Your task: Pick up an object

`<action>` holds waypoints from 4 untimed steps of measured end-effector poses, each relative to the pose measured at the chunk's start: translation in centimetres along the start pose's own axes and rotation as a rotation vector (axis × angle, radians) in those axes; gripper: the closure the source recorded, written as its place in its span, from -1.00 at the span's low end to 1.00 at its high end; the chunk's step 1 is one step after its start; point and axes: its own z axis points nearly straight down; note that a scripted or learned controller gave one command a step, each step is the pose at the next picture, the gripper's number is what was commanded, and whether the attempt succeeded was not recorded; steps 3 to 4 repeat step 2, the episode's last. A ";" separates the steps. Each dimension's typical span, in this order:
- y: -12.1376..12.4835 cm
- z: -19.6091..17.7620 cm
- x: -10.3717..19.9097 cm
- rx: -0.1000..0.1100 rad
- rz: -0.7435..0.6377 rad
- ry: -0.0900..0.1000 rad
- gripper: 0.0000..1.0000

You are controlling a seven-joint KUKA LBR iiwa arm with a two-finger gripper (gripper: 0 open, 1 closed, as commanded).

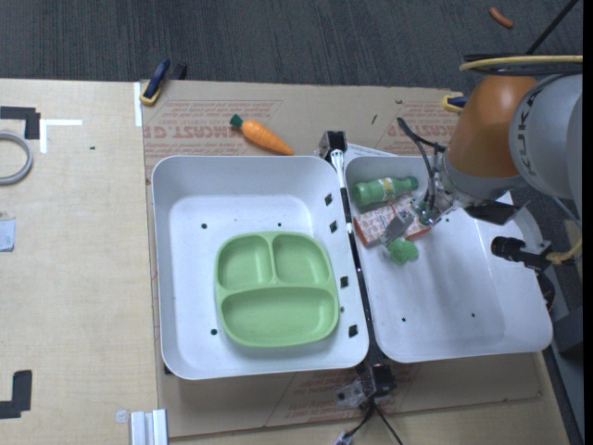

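Left bin [176,276]: white plastic, smooth, slight sheen. Right bin [482,323]: same white plastic.
Divided plate [276,289], in left bin: pale green plastic, matt, smooth.
Bottle [384,189], upper part of right bin: glossy green plastic, printed label.
Packet [378,223], beside bottle: shiny printed wrapper, red and white.
Carrot [262,135], upper centre: orange, smooth, plastic-looking.
Counter [74,276]: pale wood-look board, matt; brown cardboard sheet [306,108] under bins.
Arm [542,137], right: grey casing, glossy orange band.

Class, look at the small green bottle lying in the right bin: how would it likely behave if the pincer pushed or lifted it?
The green bottle lies on its side, so a push would probably roll it. It looks small and plastic, so likely light and stiff. It rests near the bin wall beside a red-and-white packet, which may crowd the pincer.
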 end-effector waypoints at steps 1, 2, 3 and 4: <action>0.1 -1.1 -0.2 -0.003 0.003 -0.005 1.00; 0.1 -1.1 -0.2 -0.003 0.003 -0.005 -1.00; 0.1 -1.1 -0.2 -0.003 0.003 -0.005 -1.00; 0.1 -1.1 -0.2 -0.003 0.003 -0.005 -1.00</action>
